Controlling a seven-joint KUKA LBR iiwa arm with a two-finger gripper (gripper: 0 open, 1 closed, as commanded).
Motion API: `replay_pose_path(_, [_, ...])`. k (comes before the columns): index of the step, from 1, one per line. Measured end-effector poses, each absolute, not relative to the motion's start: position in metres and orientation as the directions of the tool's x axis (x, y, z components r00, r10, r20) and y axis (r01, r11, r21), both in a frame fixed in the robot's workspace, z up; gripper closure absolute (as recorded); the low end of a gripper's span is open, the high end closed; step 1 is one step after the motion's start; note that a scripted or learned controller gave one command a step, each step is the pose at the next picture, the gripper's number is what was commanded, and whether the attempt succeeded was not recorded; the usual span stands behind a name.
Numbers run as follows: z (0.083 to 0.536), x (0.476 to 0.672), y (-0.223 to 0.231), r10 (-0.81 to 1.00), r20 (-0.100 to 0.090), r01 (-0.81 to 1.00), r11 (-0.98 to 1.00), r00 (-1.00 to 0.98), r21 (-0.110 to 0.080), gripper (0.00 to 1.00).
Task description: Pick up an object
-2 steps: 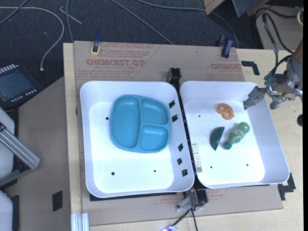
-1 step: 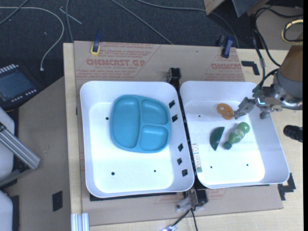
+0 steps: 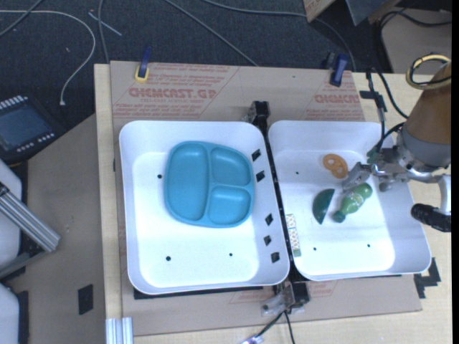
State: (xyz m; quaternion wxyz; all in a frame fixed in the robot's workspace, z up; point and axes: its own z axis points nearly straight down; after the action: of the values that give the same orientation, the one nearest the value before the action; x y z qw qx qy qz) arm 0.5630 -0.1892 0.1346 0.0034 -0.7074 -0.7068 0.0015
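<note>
In the right bin (image 3: 373, 253) lie a small orange-brown pretzel-like piece (image 3: 334, 164), a dark green wedge-shaped object (image 3: 323, 205) and a lighter green lumpy object (image 3: 353, 201). My gripper (image 3: 358, 180) hangs low over the right bin, just above the light green object and to the right of the orange piece. The grey wrist and orange band reach in from the right edge.
The left bin (image 3: 143, 249) holds a blue divided plate (image 3: 209, 183). A black divider with clips (image 3: 267, 192) runs between the bins. Cables trail over the floor at the top, and a black arm part (image 3: 434, 216) juts over the right bin's right edge.
</note>
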Motion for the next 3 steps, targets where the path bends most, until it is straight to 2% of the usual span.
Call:
replay_pose_path(1, [0.082, 0.562, -0.188, 1.0, 0.003, 1.0, 0.0, 0.0, -0.006, 0.0])
replay_pose_path(2, [0.096, 0.564, -0.189, 1.0, 0.001, 1.0, 0.0, 0.0, 0.001, 1.0])
replay_pose_path(3, [0.143, 0.559, -0.193, 1.0, -0.002, 1.0, -0.001, 0.001, 0.005, 1.0])
